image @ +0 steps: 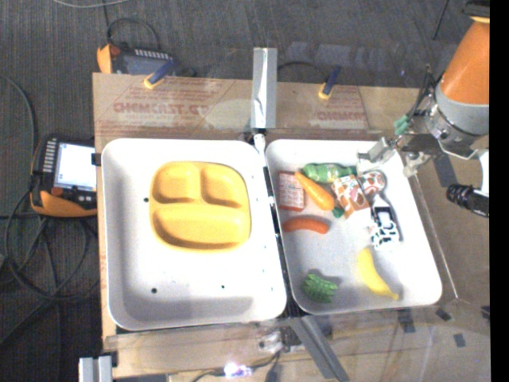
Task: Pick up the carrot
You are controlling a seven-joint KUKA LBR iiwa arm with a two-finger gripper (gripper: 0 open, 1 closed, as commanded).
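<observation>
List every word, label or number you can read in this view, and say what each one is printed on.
Cardboard sheet behind the bins: faint red lettering, too washed out to read for certain.
Red packet in the right bin: print too small to read.
Small packages near the carrot: markings blurred.
Handheld screen at left: nothing legible.

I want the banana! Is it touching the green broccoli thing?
Apart. The camera view shows bare white bin floor between the banana and the green broccoli piece.

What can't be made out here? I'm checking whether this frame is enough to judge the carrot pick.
- Gripper: small and blurred in the camera view, finger state unreadable.
- Carrot: its far end merges with the green packet.
- Arm: cut off by the top edge.
</observation>
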